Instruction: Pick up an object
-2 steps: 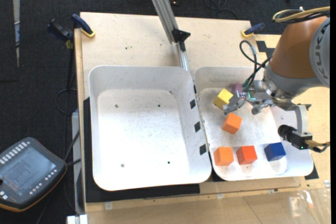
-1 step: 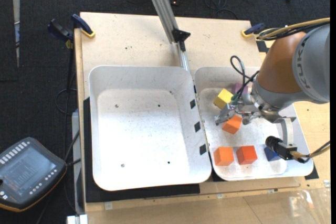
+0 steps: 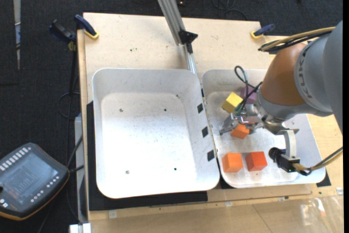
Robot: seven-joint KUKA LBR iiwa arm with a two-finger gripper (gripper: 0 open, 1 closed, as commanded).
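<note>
The tool (image 3: 238, 127) grips a small orange block (image 3: 240, 131) above the right bin (image 3: 214, 84), beside a yellow block (image 3: 232, 102).

Arm (image 3: 305, 82): reaches into right bin (image 3: 215, 133)
Gripper (image 3: 238, 127): around small orange block (image 3: 240, 131)
Nearby: yellow block (image 3: 232, 102); two orange cubes (image 3: 245, 162)
Left bin (image 3: 109, 117): white
</note>
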